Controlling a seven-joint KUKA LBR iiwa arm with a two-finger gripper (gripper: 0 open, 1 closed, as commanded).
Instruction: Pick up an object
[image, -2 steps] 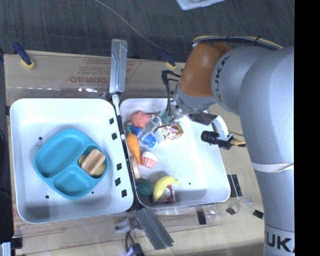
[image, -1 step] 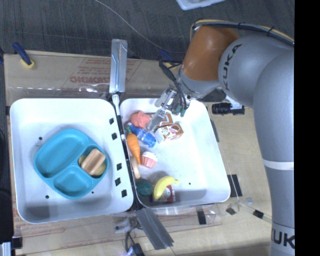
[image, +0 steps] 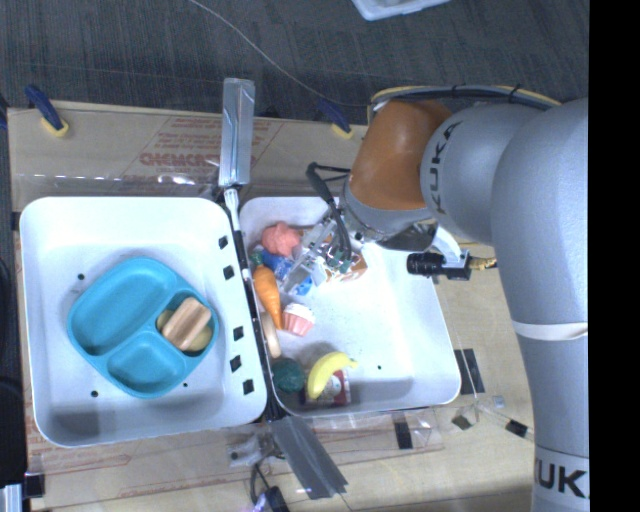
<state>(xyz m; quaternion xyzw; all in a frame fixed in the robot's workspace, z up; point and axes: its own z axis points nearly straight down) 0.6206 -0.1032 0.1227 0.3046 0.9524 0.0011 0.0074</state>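
My gripper (image: 316, 260) hangs low over the back left part of the right bin (image: 420, 330), under the orange-banded wrist (image: 400, 150). Just left of it lie a pink lump (image: 282, 238) and a small blue piece (image: 281, 267). A small multicoloured item (image: 348, 264) sits right against the gripper's right side; I cannot tell whether it is gripped. An orange carrot (image: 266, 292) lies along the bin's left wall. In front of the gripper is a pink cupcake (image: 298, 319). A yellow banana (image: 327, 368) and a dark green item (image: 289, 375) lie at the front.
The left bin (image: 60, 400) holds a blue divided plate (image: 115, 320) with a tan bread-like piece (image: 187, 323) in its right compartment. A black-clipped divider (image: 240, 300) separates the bins. The grey arm (image: 530, 250) covers the right side.
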